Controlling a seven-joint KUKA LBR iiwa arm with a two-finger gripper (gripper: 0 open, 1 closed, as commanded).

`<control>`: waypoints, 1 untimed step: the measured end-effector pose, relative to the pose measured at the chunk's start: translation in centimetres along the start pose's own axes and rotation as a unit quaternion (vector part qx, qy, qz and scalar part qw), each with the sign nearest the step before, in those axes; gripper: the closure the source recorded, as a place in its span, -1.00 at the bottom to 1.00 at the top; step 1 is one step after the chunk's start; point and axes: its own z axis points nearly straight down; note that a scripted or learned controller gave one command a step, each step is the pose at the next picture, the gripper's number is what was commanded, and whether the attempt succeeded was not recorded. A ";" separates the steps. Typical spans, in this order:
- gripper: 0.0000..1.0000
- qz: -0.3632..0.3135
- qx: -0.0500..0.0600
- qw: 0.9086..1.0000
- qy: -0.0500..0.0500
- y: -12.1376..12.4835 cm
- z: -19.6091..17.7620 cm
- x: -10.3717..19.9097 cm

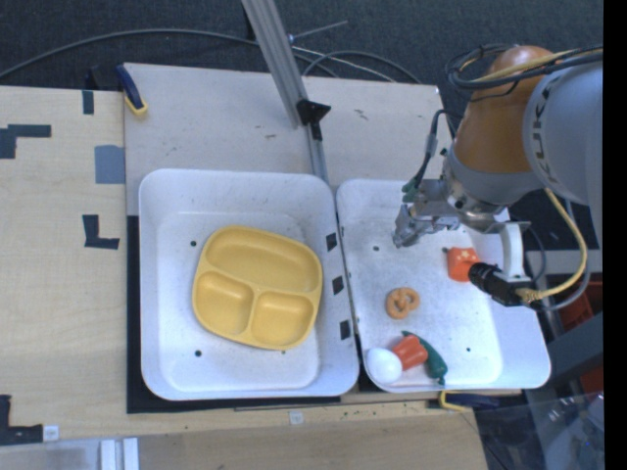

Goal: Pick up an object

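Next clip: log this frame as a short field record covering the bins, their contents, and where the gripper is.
left bin: holds a yellow three-compartment plastic tray
right bin: holds a small brown pretzel-shaped toy, a white egg-shaped object, a red and green pepper-like toy
gripper: above the right bin's far-left part, nothing visible between its fingers
pretzel to gripper: apart, nearer the camera
task status: no object picked up yet

Most of the left bin [157, 262] was taken up by a yellow divided plate [257, 286], with bare floor left only along its edges. In the right bin [367, 213], open floor was left at the far end under the gripper [407, 231]. The near end was crowded by a pretzel [401, 303], a white egg [383, 364] and a red pepper [419, 352].
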 end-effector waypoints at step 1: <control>1.00 -0.001 -0.001 1.000 0.000 -1.1 -1.1 4.9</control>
